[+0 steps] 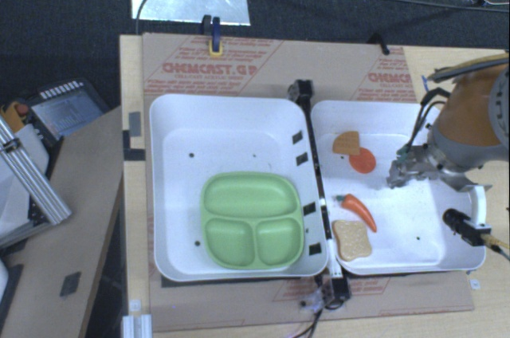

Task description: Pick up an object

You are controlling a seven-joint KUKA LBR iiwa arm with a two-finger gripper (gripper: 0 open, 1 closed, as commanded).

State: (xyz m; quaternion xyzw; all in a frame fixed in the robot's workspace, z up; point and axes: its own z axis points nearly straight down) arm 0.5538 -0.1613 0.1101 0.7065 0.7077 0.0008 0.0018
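The claw [396, 174] hangs low in the right bin [422, 253], just right of the red slice [363, 161]; I cannot tell its state. The carrot [358, 209] lies nearer.

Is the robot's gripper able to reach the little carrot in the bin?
Probably yes. The gripper hangs over the right bin, and the carrot lies just beside it in the open, with nothing on top.

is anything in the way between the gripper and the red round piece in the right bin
Nothing visible. The gripper hangs over bare white floor of the right bin, and the red round piece lies just to its left, with only open floor between.
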